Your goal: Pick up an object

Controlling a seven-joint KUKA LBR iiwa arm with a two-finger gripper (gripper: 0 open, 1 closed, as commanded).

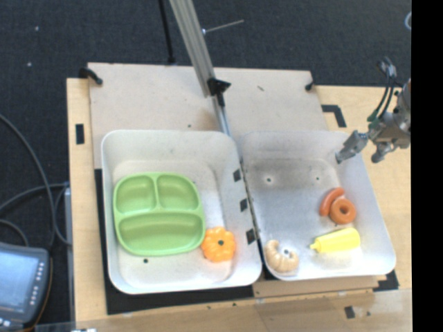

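From the overhead camera I see the arm coming in at the right edge, with its tool hovering over the upper right corner of the right bin. Two grey fingers splay downward and to the left; they stand apart, and I see nothing between them. The wrist body sits higher up against the frame edge, with green and dark cables looping above it.

In the right bin, well below the tool, an orange doughnut lies tilted on its side near the right wall. Just below it a yellow block lies flat, its long axis running left to right and rising slightly toward the right. To its left, at the bin's front rim, sits a tan, cream-topped pastry.

In the left bin a green divided plate lies flat, and a small orange pumpkin touches its lower right corner.

Both bins rest on the pale wooden surface.
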